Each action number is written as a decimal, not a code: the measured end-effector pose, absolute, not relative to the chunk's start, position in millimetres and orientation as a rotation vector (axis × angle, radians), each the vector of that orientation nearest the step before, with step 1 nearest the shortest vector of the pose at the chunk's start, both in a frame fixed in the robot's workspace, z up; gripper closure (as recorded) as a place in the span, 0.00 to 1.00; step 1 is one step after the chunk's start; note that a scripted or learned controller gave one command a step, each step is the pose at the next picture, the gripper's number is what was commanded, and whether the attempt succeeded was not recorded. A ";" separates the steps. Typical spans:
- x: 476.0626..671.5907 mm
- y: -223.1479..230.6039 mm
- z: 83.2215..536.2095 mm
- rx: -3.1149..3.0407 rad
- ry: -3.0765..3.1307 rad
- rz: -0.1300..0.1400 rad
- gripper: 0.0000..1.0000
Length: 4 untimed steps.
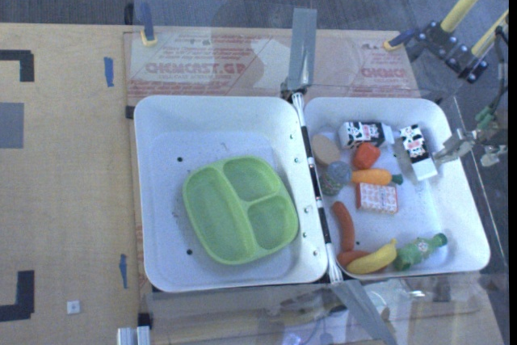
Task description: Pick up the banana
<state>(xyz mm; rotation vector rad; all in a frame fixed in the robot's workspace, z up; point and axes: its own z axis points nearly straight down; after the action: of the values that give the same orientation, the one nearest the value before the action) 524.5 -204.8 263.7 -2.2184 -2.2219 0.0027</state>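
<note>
The banana (375, 258) is yellow and curved. It lies at the front edge of the right bin (452, 210), near that bin's left corner. Its left end touches a red sausage-shaped toy (346, 229). A green toy bottle (419, 250) lies right beside its right end.
Further back in the right bin are an orange carrot (371, 176), a red-and-white cracker box (377, 198), two cow-print cartons (361, 133), a grey ball (335, 174) and a tan disc (325, 148). The left bin (161, 141) holds a green divided plate (240, 208).
</note>
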 end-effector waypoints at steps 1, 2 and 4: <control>478.9 -203.5 134.9 -2.418 -2.000 0.004 0.00; 480.8 -143.7 86.1 -2.195 -2.254 -0.002 0.00; 482.8 -180.4 86.5 -1.340 -2.851 -0.005 0.00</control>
<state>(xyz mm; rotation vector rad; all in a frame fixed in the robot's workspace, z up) 482.8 -180.4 86.5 -1.3403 -2.8514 -0.0049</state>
